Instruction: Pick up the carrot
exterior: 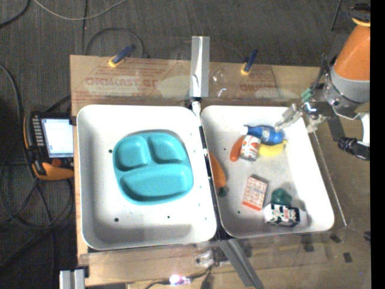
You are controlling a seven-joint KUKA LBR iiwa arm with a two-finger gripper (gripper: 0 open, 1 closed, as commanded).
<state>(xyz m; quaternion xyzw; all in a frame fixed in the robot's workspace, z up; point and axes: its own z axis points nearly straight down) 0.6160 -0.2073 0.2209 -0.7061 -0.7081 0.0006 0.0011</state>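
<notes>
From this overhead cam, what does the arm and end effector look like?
The arm is grey with a broad orange band above the wrist. Below it sits a grey wrist block with small green and blue fittings. The end effector is slim, pale metallic grey. A black cylindrical part juts from the arm's lower side.

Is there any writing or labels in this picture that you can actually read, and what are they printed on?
Reddish lettering on the clear sheet behind the left bin: mirrored and faint, not readable for certain.
More reddish lettering on the clear sheet, right part: too blurred to read.
Small card box in the right bin: red print, too small to read.
Can: label too blurred.
Black-and-white packet: markings unreadable.
Handheld screen: lit, nothing legible.
</notes>
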